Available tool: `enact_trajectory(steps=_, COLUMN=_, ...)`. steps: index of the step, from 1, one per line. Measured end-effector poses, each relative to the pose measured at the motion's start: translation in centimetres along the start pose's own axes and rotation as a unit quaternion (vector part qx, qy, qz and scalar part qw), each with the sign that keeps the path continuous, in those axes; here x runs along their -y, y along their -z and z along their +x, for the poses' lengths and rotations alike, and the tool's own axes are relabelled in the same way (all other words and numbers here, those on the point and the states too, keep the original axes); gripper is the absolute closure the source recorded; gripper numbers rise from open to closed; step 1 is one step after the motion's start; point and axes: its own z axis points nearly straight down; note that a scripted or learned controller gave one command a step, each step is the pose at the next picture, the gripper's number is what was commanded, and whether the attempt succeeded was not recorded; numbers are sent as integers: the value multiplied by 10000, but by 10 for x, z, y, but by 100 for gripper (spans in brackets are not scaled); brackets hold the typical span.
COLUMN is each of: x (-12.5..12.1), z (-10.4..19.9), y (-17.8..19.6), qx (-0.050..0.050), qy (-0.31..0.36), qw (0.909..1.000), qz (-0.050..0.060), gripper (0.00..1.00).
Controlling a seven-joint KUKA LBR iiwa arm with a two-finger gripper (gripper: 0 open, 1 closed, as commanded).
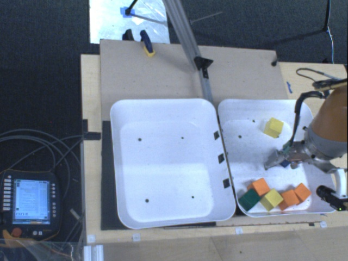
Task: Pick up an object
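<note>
In the right bin (239, 145), the gripper (278, 161) hangs low over the bare middle of the floor, with the grey and orange arm (329, 125) reaching in from the right side. I cannot tell if the fingers are released or clenched, because they look only like a small grey shape from this angle, and nothing shows between them.

The things to pick are all in this same bin. A yellow cube (273, 127) lies alone toward the far side of the bin, apart from the gripper. Against the near wall of the bin there is a tight group: an orange cube (261, 186), a dark green cube (249, 200), a second yellow cube (271, 199) and two more orange cubes (296, 194), touching or almost touching each other. The left bin (163, 162) has only small dark dots on its floor.

In my judgement the step in hand is to choose and approach one cube. The lone yellow cube is the safer choice, since there is free room on every side of it. The group near the wall is harder: a finger can land on a neighbour and push the cubes away. It is good to come straight down, centred, with flat faces between the pads, and to close only when low enough.
</note>
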Motion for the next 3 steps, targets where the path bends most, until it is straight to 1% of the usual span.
enact_trajectory(steps=1, x=-2, z=-1, y=14, qx=14, qy=7, qw=10000, qz=-38, gripper=100)
enact_trajectory(steps=2, x=-3, z=1, y=79, qx=22, qy=12, qw=10000, qz=-61, gripper=100)
enact_trajectory(steps=3, x=-5, z=1, y=127, qx=21, qy=12, qw=10000, qz=-57, gripper=100)
